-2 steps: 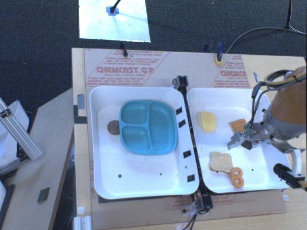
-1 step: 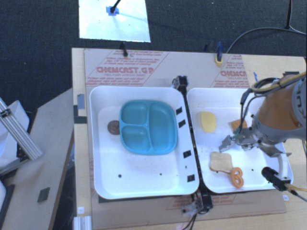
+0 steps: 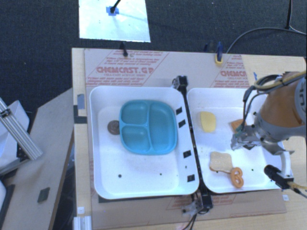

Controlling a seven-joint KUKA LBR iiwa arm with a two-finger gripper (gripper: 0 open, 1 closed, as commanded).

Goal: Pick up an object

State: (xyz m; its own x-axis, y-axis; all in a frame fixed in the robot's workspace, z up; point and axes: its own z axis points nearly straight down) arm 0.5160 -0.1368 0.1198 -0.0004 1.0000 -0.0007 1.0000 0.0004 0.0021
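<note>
My gripper (image 3: 241,142) hangs low over the right bin (image 3: 225,99), near its right side, under the orange wrist band. A yellow wedge (image 3: 208,121) lies to its left. An orange piece (image 3: 236,125) peeks out just above the gripper, partly hidden by it. A slice of toast (image 3: 221,162) lies below and left of the gripper, and an orange pretzel shape (image 3: 237,177) sits beside the toast near the bin's front wall. I see nothing between the fingers.
The left bin (image 3: 103,176) holds a blue divided plate (image 3: 147,127) and a small round grey disc (image 3: 113,127) at the plate's left edge. A black divider strip (image 3: 188,133) runs between the bins. Cables loop over the arm at the right.
</note>
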